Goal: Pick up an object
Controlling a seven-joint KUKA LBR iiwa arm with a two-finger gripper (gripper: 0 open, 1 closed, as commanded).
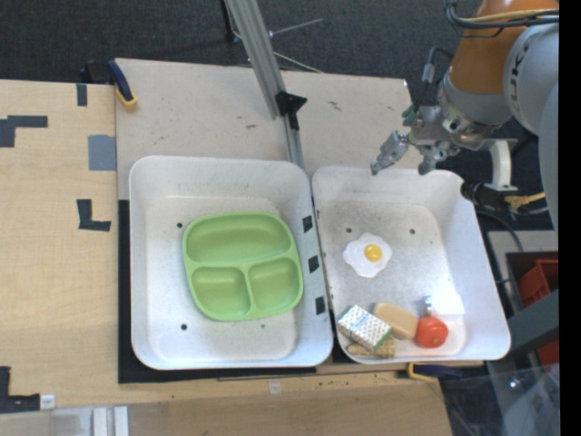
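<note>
A green divided plate [242, 265] is lying in the left bin [145, 243]; in the right bin [481, 271] a fried egg [368, 254] is resting centrally, with small toys grouped at six o'clock, while the claw [407, 155] is being held open and empty at twelve o'clock

A pale wooden bench [54, 243] stands on dark carpet [109, 12], a metal pole [259, 48] slanting above

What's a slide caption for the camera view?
Gripper open above right bin's far edge; fried egg below.
</note>
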